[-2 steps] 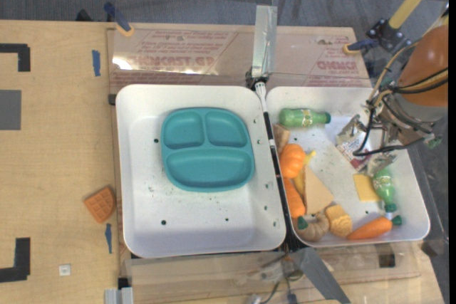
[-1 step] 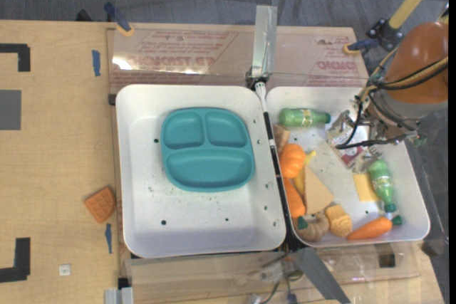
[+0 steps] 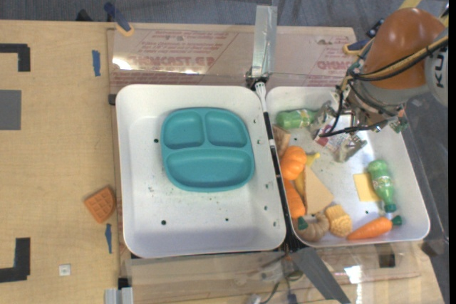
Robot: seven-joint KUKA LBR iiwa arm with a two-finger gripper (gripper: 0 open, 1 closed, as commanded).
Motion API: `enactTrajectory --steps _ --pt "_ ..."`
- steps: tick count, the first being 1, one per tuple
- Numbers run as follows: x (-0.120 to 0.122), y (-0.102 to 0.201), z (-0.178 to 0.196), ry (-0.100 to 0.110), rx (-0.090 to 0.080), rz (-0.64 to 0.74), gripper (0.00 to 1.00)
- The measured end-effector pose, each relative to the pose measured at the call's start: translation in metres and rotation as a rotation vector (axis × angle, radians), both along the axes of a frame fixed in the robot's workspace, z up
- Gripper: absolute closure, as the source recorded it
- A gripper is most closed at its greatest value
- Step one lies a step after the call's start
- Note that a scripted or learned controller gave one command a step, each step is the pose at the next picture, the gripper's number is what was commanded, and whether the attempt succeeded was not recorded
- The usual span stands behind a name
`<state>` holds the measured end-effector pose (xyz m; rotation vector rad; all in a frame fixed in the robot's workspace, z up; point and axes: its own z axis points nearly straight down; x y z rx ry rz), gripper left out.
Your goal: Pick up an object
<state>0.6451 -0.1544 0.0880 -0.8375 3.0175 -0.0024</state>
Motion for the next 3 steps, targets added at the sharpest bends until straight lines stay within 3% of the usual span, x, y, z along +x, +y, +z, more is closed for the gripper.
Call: enactTrajectory --steps 1,2,3 --pt "0.015 -0.065 0.0 0.027 0.009 -0.066 0.0" --pt "-0.119 -0.022 0.002 0.0 -0.002 0.027 0.0" --pt "-0.058 0.05 0.002 -0.006 0.001 0.065 0.0"
